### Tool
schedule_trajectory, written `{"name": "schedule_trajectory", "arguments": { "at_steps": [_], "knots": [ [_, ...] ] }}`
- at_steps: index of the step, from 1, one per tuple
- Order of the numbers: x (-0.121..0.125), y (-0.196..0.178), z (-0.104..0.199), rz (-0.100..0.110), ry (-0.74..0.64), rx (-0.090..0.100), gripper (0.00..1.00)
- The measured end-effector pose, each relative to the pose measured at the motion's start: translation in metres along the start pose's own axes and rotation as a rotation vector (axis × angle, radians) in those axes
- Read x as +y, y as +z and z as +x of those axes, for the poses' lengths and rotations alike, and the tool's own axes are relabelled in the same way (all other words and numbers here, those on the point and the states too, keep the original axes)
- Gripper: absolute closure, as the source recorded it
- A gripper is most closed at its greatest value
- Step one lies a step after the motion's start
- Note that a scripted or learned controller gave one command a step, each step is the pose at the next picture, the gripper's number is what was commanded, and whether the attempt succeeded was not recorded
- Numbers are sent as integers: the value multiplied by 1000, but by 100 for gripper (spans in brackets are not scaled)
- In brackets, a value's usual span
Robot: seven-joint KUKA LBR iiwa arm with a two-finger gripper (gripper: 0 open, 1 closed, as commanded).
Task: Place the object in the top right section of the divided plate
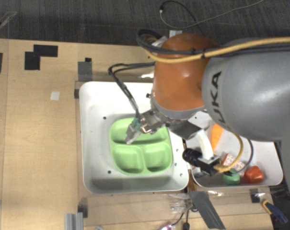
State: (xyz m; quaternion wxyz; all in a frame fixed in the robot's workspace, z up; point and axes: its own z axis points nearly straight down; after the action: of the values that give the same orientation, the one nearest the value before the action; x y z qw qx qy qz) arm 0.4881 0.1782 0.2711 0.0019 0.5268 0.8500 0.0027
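You see the gripper (133,131) low over the green divided plate (141,152), above its upper section; whether its jaws are apart or holding something, you cannot tell. The plate sits in the left white bin (94,128). Right of the plate, a second bin (274,169) holds a red item (253,175), a green one (232,178) and an orange one (216,134).

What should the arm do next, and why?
Probably shift the tool toward the plate's top right section and ease down: it hovers over the green divided plate in the left bin, near its upper sections. Whether it carries anything is unclear.
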Motion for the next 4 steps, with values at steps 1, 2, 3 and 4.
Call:
{"name": "schedule_trajectory", "arguments": {
  "at_steps": [1,2,3,4],
  "knots": [
    [0,0,0,1,0,0,0],
    [-8,-70,-18,-2,-441,-2,0],
    [21,8,44,4,-16,0,0],
    [21,8,44,4,-16,0,0]
  ]
}}
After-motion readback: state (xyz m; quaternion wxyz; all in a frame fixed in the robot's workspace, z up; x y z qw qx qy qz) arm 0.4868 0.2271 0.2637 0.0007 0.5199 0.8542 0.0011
